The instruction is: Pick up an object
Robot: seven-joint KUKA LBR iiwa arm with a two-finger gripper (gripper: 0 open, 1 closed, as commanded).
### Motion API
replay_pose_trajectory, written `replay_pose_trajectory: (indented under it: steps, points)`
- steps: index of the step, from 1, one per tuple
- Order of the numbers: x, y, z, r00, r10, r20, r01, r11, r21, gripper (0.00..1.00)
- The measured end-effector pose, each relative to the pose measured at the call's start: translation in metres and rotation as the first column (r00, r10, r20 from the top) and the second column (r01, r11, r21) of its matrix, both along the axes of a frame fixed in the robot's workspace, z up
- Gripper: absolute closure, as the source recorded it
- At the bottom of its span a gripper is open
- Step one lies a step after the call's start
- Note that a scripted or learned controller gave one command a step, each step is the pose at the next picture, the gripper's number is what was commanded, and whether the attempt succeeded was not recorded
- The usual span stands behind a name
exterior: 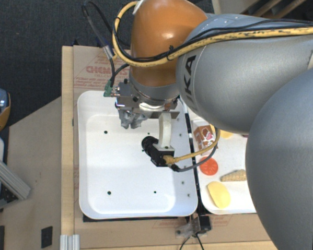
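status: pick not achieved.

position: my gripper [131,118] hangs low over the left shallow white plastic bin [131,199], toward the 12 o'clock end of its floor. i cannot tell whether it touches the surface.

gripper state: i cannot tell whether it is released or clenched, because my own wrist and orange band cover most of it from this slant. i see no object carried in it.

left bin: the floor i can see bears a few small dark dots. no loose thing lies beside the gripper.

candidates: every loose thing i can make out lies in the right shallow white plastic bin [239,207], between 3 and 5 o'clock from the gripper and across the wall where the two bins meet. all are well apart from the gripper.
- a brown-and-red wrapped item [203,135] lies at about 3 o'clock and is the nearest.
- a flat red round disc [210,167] lies at about 4 o'clock.
- a tan ridged wedge-shaped piece [233,176] lies just at 3 o'clock of the disc.
- a smooth yellow oval piece [219,194] lies at 6 o'clock of the disc, near that bin's front rim.
my arm hides the rest of the right bin.

assessment: in my judgement, nothing of the task is completed. everything remains: moving toward 3 o'clock over the right bin, choosing a piece, descending, closing on it and lifting clear. where i stand, a closure looks likely to catch nothing.
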State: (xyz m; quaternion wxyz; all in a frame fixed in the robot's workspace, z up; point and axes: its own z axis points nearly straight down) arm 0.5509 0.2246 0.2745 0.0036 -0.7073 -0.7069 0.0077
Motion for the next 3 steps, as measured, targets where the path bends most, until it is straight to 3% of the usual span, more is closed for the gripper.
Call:
replay_pose_trajectory:
  steps: [1,2,3]
  points:
    - [-0.063,-0.042,0.012,1.0,-0.002,0.008,0.002,1.0,0.005,1.0]
    - [-0.071,-0.012,0.163,0.999,0.006,0.033,-0.007,1.0,0.015,1.0]
    - [-0.071,0.001,0.268,1.0,0.004,0.03,-0.004,1.0,0.013,1.0]
